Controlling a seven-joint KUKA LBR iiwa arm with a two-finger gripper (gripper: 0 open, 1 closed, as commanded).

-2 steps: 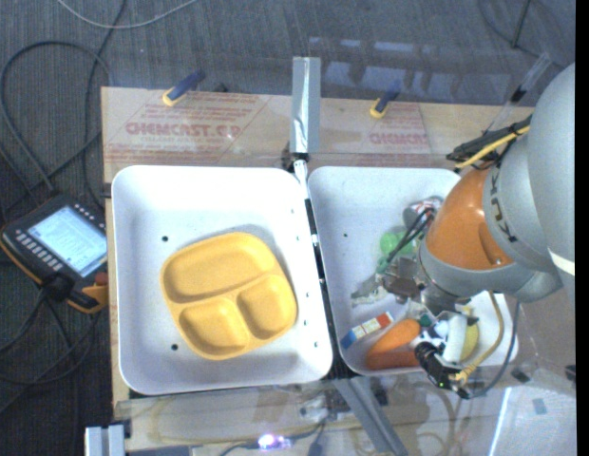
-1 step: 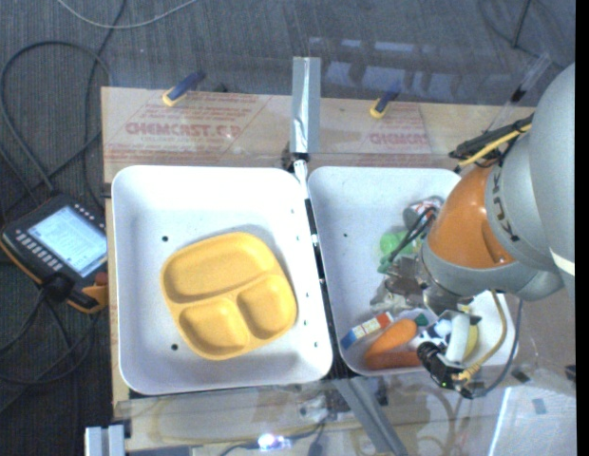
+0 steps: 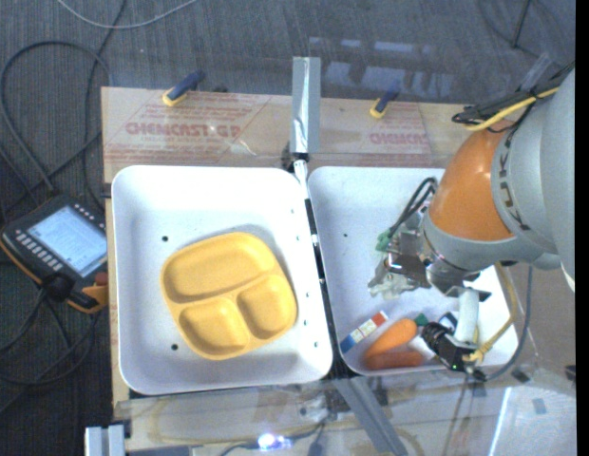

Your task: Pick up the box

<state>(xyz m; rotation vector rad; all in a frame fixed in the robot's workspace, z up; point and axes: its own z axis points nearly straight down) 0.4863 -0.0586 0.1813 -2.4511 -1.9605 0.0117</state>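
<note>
The small box (image 3: 363, 332) is parked flat at the right bin's (image 3: 351, 207) front edge, right beside a toy carrot (image 3: 394, 336). The gripper (image 3: 401, 266) is hung just above and behind it, probably lining up; jaw state honestly can't be told.

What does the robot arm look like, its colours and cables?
The arm is grey with a rounded orange band above the wrist and dark lettering on its side. Black and yellow cables run along it. The tool is dark metal with thin wires.
</note>
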